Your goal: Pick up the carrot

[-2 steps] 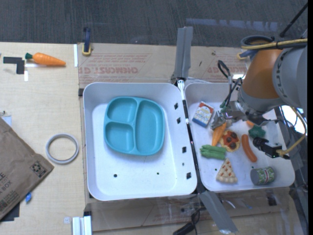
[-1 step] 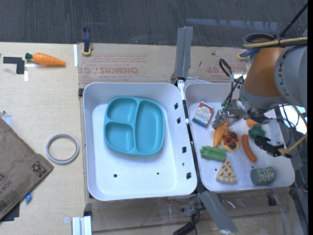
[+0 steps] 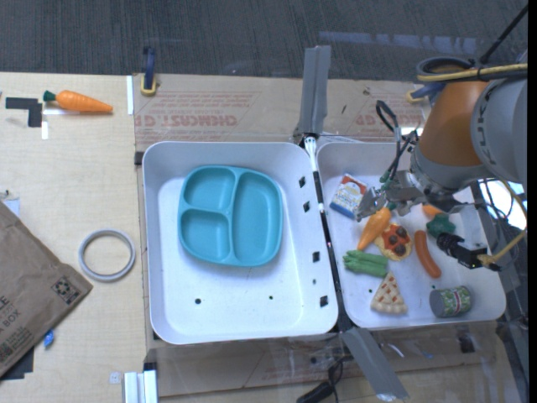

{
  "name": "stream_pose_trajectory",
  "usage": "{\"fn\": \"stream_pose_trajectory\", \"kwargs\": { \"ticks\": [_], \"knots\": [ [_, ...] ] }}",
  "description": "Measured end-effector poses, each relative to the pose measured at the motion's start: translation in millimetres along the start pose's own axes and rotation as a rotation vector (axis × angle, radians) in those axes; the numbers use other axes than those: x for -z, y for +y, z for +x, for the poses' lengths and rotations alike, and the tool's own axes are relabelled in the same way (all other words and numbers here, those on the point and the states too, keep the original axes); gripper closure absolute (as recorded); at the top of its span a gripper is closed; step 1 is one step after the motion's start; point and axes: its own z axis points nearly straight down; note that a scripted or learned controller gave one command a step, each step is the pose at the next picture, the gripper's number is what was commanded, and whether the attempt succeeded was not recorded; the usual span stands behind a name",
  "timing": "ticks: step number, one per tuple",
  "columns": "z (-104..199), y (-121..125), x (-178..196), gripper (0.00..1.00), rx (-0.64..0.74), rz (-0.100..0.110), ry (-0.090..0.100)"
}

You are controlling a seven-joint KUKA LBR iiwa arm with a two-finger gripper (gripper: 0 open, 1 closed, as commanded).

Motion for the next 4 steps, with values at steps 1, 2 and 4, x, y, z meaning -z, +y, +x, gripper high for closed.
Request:
{"fn": "stream_pose_trajectory", "kwargs": {
  "ticks": [1,2,4],
  "knots": [
    [-3.6,1.0,-18.1,0.0,-0.024,0.001,0.001],
    [-4.3,1.0,-9.4,1.0,-0.026,0.002,0.001],
    [104.4,-4.7,81.5,1.0,-0.023,0.002,-0.001]
  ]
}}
